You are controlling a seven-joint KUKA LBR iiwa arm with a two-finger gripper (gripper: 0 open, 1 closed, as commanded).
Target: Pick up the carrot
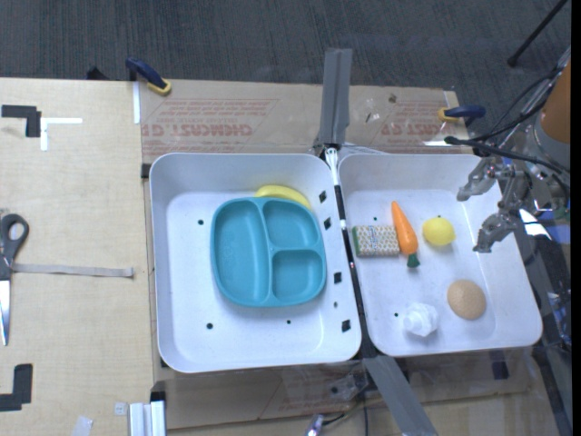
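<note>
An orange carrot (404, 230) with a small green tip lies in the right bin (508, 330), near its middle left, pointing toward the back. It touches a speckled green sponge block (376, 240) on its left. My gripper (485, 213) hangs at the right bin's right side, some way right of the carrot, its two grey fingers spread apart with nothing between them.
A yellow lemon (438, 232) sits between carrot and gripper. A tan egg-like ball (467, 299) and a white crumpled item (421, 319) lie near the right bin's front. The left bin (172, 334) holds a blue divided plate (269, 251) over a yellow thing (283, 193).
</note>
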